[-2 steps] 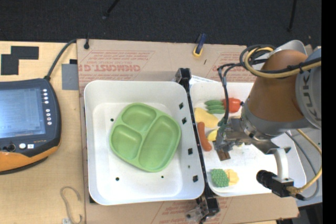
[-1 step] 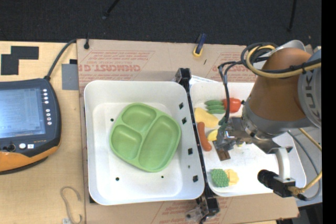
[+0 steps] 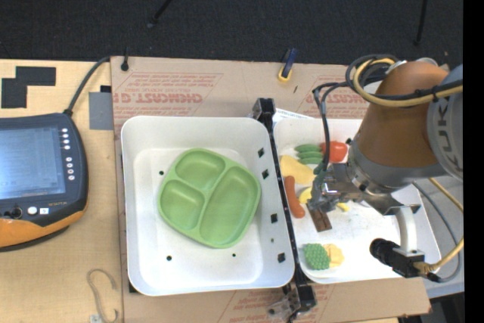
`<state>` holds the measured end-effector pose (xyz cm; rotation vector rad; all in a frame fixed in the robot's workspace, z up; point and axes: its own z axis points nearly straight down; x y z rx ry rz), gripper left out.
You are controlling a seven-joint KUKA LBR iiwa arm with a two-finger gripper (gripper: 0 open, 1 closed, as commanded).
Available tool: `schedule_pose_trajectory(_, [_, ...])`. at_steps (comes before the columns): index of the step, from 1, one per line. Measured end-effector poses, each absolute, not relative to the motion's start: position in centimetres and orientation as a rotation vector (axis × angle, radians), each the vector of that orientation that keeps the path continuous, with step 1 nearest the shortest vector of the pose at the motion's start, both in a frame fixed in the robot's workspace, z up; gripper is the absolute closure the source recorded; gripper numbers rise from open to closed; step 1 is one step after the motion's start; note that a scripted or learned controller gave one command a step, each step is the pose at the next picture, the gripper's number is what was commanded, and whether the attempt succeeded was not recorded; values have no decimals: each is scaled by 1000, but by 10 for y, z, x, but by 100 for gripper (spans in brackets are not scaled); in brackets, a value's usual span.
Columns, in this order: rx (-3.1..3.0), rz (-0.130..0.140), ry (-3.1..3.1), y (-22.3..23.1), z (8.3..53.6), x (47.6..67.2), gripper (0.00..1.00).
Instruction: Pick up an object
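Roughly, by label:
Toys (image 3: 306,176): heaped in right bin (image 3: 423,238), beside the divider.
Hot dog (image 3: 292,196): left of gripper.
Brown block (image 3: 321,220): just below gripper.
Green piece (image 3: 317,256): near bin's front edge.
Gripper (image 3: 327,193): low over the heap; jaw state unreadable.
Plate (image 3: 209,196): green, in left bin (image 3: 144,163).

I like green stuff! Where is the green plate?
The green plate lies in the left white bin, left of the bin holding the toy food.
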<state>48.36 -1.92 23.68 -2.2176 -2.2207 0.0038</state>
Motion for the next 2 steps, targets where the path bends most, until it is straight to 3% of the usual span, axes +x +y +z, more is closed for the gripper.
schedule_pose_trajectory(1, [-2219,7,-2217,-22,217,486,100])
schedule_pose_trajectory(2, [-2217,4,-2219,-15,226,475,100])
